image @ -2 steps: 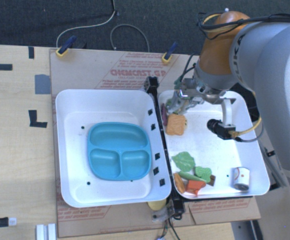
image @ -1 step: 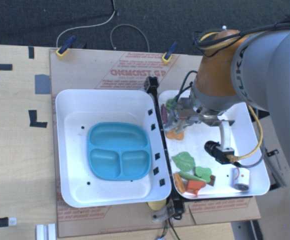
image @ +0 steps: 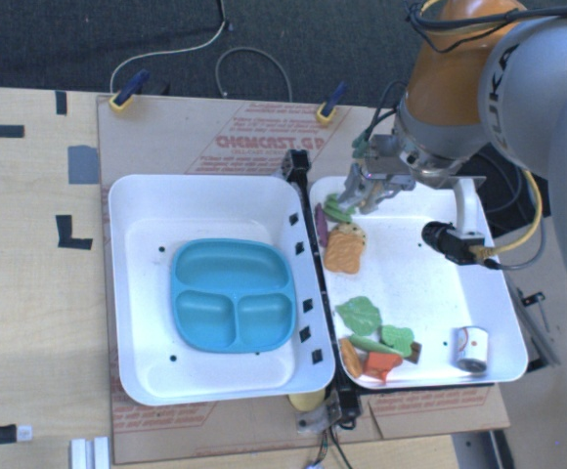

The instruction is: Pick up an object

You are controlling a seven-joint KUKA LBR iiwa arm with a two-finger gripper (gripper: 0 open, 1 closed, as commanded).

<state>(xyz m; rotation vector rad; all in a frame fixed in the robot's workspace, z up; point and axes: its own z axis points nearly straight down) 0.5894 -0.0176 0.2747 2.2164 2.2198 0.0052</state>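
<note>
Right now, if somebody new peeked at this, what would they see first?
Probably the big grey arm with its orange band, reaching in from the right with its claw over the right bin. Next, the bright blue divided plate in the left bin.

A light wooden table (image: 29,291) is marked with dark tape pieces (image: 68,233). A cardboard sheet (image: 235,140) is held on it by two yellow-and-blue clamps (image: 127,91). Dark carpet (image: 88,18) is seen beyond, crossed by a thin white cable (image: 181,47).
</note>
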